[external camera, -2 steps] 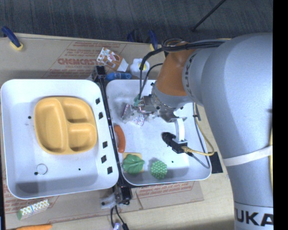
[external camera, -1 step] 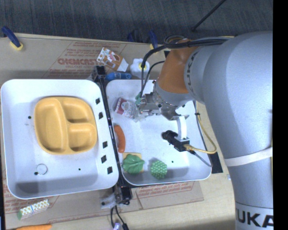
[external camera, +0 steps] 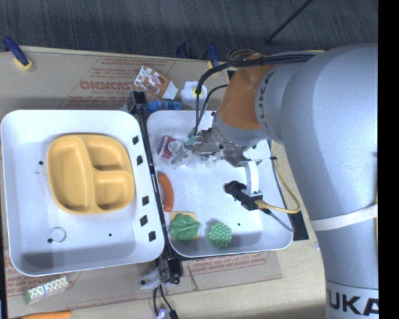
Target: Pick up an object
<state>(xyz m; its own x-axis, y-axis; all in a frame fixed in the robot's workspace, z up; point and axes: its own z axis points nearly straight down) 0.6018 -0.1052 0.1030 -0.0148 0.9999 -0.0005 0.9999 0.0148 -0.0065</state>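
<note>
My gripper is low in the upper left part of the right bin, reaching in from the right. It is right beside a small red and white packet, which lies against the bin's left wall. An orange carrot-shaped piece lies below the packet along the same wall. A green leafy toy rests on a yellow piece near the front edge, with a green textured ball to its right. I cannot make out anything held in the gripper.
The left bin holds a yellow divided tray. A black connector with a yellow cable hangs from the arm over the right bin. Packets and a blue item lie on the cardboard behind the bins.
</note>
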